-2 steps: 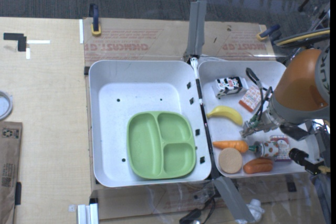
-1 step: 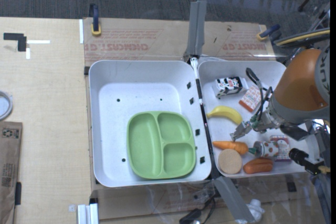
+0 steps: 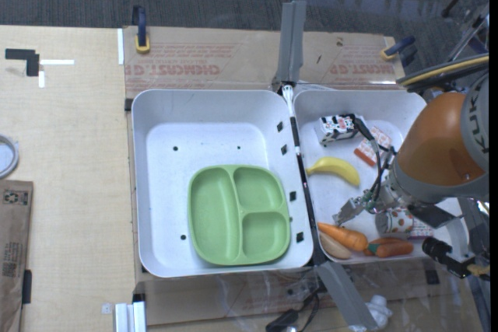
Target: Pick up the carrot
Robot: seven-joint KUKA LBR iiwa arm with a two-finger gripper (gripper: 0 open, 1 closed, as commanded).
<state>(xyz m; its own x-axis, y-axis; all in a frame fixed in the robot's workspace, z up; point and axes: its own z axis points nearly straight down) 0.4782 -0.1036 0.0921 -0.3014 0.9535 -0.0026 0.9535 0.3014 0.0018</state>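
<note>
**The gripper is hanging just above the carrot**

The carrot (image 3: 343, 235) is lying in the right bin (image 3: 311, 120), close to the front wall, on top of a tan, flat thing that looks like a slice of bread (image 3: 333, 247). Its long side is running from upper left to lower right, with the fat end at the left. A second, smaller orange veggie (image 3: 391, 249) is lying just to its right.

The gripper (image 3: 356, 207) is sitting just above and a little to the right of the carrot, reaching in from the right. Its fingers are looking a bit apart with nothing between them, but they are small and thin here, so this is hard to be sure of.

The carrot is lying just below and left of the tool. To grab it, the fingers would need to go down a little and close across its thin side.

A banana (image 3: 336, 169) is lying behind the gripper. A green plate (image 3: 238, 214) is sitting in the left bin (image 3: 156, 167).
</note>
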